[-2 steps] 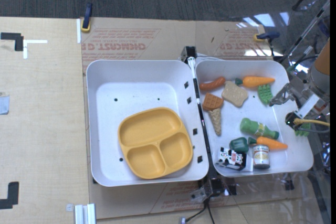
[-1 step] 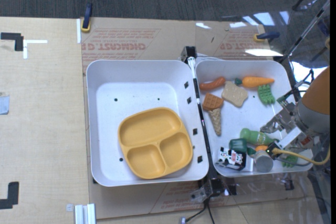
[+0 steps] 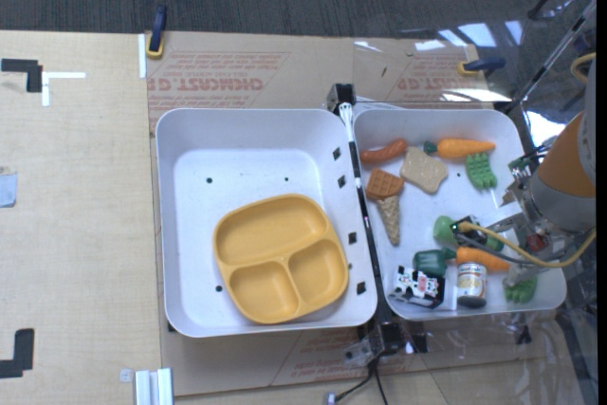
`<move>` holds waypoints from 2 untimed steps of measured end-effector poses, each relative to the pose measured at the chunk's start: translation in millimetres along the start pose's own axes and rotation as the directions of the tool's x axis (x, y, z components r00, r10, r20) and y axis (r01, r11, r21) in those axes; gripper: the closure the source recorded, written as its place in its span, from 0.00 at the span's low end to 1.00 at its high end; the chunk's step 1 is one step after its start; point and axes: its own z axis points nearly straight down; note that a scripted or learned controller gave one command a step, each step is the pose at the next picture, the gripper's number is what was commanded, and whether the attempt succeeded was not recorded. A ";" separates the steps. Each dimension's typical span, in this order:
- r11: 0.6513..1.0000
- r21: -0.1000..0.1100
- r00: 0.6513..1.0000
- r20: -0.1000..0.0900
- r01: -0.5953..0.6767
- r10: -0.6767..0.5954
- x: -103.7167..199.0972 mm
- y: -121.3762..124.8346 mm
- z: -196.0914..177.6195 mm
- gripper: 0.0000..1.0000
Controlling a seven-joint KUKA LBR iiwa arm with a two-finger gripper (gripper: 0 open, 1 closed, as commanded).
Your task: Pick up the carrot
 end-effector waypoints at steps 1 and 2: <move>0.999 0.000 0.999 0.002 0.038 -0.038 90.2 -9.7 -0.8 0.00; 1.000 0.002 1.000 0.004 -0.003 0.003 53.1 -52.2 0.3 0.00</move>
